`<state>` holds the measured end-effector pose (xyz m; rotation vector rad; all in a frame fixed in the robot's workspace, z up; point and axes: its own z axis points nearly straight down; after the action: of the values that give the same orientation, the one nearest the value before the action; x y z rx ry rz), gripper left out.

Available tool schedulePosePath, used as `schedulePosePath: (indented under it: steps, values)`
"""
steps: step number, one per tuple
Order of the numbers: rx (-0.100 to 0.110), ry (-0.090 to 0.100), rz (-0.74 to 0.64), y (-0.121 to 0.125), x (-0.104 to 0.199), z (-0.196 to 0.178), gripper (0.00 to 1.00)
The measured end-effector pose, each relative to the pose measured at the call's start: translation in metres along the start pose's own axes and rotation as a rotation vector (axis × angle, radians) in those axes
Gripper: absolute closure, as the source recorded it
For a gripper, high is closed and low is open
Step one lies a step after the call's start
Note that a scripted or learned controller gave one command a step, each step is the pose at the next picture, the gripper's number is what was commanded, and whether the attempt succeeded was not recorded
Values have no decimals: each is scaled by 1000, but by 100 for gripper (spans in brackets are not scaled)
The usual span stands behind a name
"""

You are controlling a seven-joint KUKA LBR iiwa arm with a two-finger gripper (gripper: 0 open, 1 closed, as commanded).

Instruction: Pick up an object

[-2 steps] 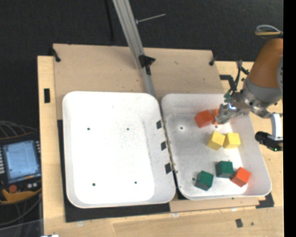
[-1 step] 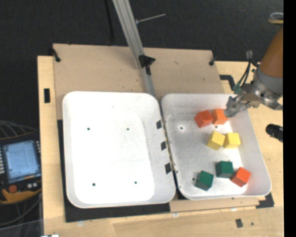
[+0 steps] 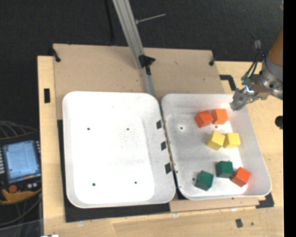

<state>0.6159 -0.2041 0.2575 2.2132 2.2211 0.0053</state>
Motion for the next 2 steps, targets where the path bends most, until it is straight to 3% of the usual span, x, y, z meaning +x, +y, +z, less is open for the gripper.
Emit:
schedulePosePath:
  steps: [2]
  values:
    - [5, 3, -3, -11, 102, 2, 100]
